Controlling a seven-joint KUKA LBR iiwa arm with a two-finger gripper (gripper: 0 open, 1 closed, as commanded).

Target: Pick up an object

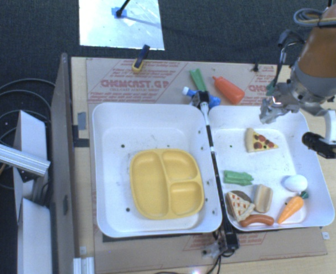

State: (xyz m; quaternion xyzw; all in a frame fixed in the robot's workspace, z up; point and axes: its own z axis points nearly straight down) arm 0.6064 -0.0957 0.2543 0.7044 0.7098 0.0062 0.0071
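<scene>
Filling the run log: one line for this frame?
arm: over right bin's far edge | gripper: above bin, nothing seen held | nearest: pizza slice | yellow tray: left bin | status: no pick yet

A bench point(156, 76) covered by a printed cardboard sheet is seen, on which two white bins are set side by side, the left bin point(114, 124) touching the right bin point(322, 207). Behind them, on the sheet, a green item point(197, 79), an orange bottle point(228, 90) and a yellow-tipped tool point(140, 60) are laid
</scene>
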